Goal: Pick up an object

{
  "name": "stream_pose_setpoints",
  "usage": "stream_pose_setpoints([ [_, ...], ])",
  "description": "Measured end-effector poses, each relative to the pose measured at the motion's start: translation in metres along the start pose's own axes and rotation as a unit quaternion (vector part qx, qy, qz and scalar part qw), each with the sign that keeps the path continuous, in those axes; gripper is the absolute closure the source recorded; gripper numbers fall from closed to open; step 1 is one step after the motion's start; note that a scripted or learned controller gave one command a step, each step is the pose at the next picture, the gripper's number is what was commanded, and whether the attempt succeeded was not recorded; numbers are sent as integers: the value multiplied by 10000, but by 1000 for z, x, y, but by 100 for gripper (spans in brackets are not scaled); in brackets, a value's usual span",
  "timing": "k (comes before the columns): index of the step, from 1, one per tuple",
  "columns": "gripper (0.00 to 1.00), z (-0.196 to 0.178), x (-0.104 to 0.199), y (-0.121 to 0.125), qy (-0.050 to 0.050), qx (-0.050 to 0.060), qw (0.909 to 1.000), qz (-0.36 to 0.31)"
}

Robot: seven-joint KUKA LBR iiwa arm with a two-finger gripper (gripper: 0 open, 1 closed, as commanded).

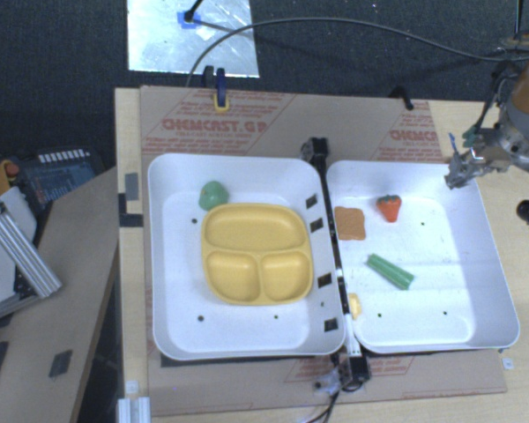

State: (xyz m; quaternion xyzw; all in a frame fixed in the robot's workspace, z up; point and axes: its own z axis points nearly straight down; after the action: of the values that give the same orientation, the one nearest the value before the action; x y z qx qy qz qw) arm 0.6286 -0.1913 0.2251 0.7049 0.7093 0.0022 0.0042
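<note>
The right bin (441, 324) holds a flat orange-brown slab (350, 223) near its left wall. A small red-orange piece with a green top (389, 207) lies beside the slab, and a green stick (390, 270) lies slantwise in the middle. A small yellow piece (353, 305) rests against the divider. My gripper (459, 169) hangs over the far right corner of this bin, up and to the right of the red-orange piece and well apart from every object. Nothing shows in its grasp.
The left bin (172, 263) carries a yellow divided plate (256, 252) with a green round lump (213, 194) just behind it. A black hinge strip (326, 236) runs between the bins. Cables cross the dark floor behind the bench.
</note>
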Motion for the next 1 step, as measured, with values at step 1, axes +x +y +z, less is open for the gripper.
stream_pose_setpoints([
  [1,100,-1,0,1,6,26,10000,-2],
])
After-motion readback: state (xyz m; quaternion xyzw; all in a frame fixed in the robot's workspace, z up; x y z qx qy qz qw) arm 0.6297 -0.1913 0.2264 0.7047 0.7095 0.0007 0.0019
